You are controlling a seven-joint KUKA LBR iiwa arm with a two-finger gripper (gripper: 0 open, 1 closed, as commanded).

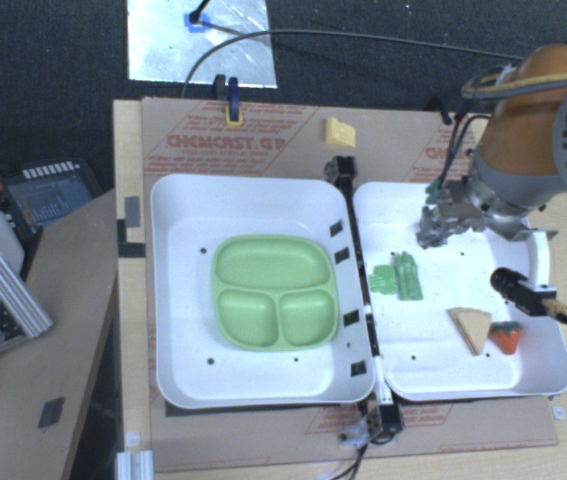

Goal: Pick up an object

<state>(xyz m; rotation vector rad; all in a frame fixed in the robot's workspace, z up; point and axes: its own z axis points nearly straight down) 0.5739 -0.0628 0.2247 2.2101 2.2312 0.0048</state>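
Note:
In the right bin [533, 368] lie a green ridged object [399, 276] near the left side, a tan wedge [472, 326] toward the front right, and a small red-orange piece [506, 338] beside the wedge. My gripper [433, 230] hangs over the back of the right bin, above and to the right of the green object, apart from it. Nothing shows between its fingers. The grey arm with its orange band [553, 68] comes in from the right.
The left bin [173, 298] holds a green divided plate [273, 291]. A yellow block [340, 132] lies on the board behind the bins. A black part [519, 291] juts over the right bin's right side. A blue-yellow clamp [231, 98] stands at the back.

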